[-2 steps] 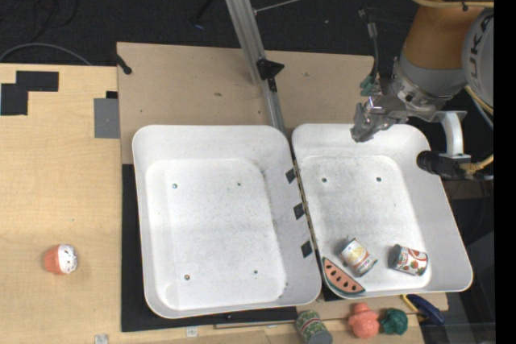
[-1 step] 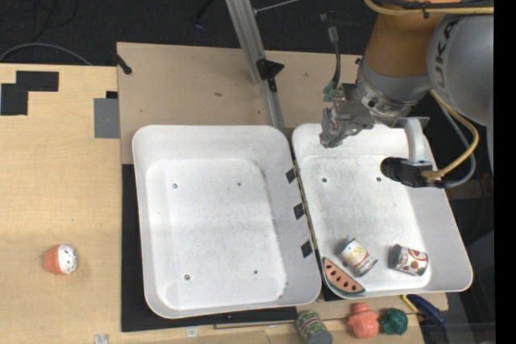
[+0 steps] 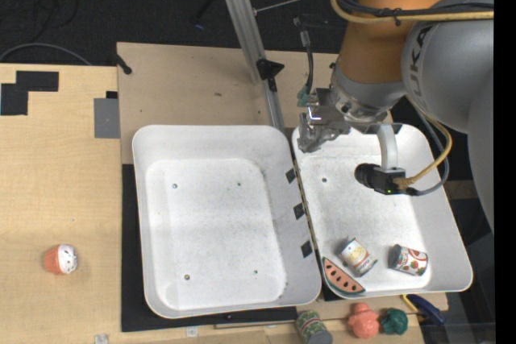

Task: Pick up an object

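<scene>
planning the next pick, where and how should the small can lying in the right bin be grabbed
Grip the small can across its round body, coming straight down. It lies tipped on its side, tilted diagonally, with the watermelon slice close at its lower left, so close the fingers across its narrow width.

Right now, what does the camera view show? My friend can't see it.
A grey and orange robot arm holds its gripper over the top left corner of the right bin. Two small cans and a watermelon slice lie near its front edge.
</scene>
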Action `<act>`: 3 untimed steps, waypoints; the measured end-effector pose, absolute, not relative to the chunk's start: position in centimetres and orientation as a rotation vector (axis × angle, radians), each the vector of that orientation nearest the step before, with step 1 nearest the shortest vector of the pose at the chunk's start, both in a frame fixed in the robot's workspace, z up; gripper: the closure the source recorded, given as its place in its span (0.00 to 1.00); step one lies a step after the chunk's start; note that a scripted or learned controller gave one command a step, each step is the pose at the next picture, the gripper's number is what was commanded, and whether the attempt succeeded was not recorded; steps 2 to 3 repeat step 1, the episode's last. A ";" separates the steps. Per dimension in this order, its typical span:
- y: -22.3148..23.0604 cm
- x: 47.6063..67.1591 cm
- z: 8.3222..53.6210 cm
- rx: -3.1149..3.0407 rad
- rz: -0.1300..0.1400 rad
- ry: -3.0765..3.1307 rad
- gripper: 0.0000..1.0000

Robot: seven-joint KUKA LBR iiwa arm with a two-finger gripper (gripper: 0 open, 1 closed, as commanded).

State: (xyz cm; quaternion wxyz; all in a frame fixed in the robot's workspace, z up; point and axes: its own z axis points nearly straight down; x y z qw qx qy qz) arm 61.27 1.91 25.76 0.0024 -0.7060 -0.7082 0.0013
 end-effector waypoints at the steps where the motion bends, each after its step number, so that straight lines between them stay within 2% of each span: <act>1: 7.1 60.6 25.8 -2.213 0.004 -2.222 1.00; 3: 7.1 60.6 25.8 -2.213 0.004 -2.222 1.00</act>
